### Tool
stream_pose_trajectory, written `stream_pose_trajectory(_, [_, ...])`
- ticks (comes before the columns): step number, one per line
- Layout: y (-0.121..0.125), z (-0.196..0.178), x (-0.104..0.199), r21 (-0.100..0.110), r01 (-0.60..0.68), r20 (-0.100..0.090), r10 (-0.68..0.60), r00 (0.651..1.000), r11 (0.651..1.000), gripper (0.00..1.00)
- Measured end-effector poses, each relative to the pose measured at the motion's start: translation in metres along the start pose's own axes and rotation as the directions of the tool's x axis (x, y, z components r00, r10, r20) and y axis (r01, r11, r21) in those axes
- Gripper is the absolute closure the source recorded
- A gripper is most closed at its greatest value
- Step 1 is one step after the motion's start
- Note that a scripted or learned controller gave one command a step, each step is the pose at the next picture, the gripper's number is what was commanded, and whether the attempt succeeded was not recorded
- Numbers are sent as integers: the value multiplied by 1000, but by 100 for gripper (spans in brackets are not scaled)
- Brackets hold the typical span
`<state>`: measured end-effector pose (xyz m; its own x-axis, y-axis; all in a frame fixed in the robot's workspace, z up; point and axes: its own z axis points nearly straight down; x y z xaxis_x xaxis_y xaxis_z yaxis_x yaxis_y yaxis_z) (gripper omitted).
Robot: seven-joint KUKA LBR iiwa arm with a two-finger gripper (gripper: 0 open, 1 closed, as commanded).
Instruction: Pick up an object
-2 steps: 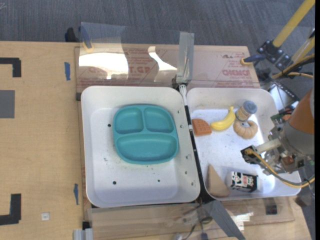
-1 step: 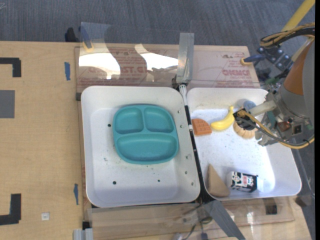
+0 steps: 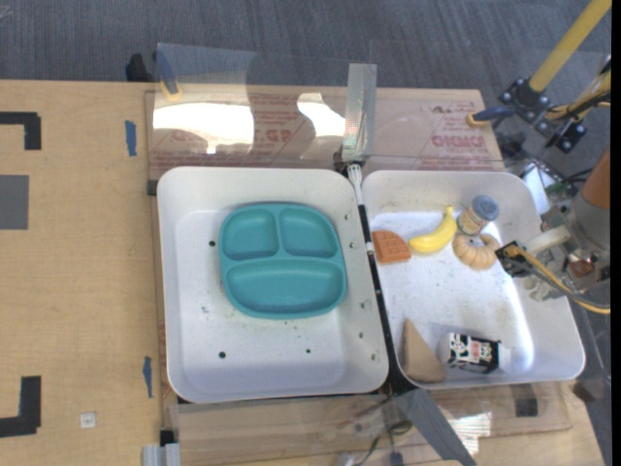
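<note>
The right bin (image 3: pixel 543 357) holds several things. A yellow banana (image 3: pixel 434 236) lies near its middle back, with an orange waffle-like piece (image 3: pixel 391 248) to its left. A tan ridged pastry (image 3: pixel 476 251) sits beside a small bottle with a grey cap (image 3: pixel 478 212). Toward the front lie a brown wedge (image 3: pixel 419 352) and a black-and-white carton (image 3: pixel 473 352) on its side. My gripper (image 3: pixel 571 258) hangs over the right rim of this bin, to the right of the pastry, with nothing seen in it.
In the left bin (image 3: pixel 184 289) rests a teal divided plate (image 3: pixel 282 259). A clear panel and a metal post (image 3: pixel 359 115) stand behind the bins. Yellow and black equipment (image 3: pixel 553 76) is at the back right.
</note>
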<state>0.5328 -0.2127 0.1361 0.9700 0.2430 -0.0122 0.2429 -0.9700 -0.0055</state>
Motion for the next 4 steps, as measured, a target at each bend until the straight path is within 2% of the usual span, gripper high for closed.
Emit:
stream_pose_trajectory(1, [-87,-92,12,-2,-36,-18,36,999,999,100])
stream_pose_trajectory(2, [12,-1,-3,0,27,-4,-27,1000,1000,100])
stream_pose_trajectory(3, [-35,-103,2,-5,-39,-20,39,999,999,100])
stream_pose_trajectory(4, [-66,49,6,-6,34,-17,-34,999,999,100])
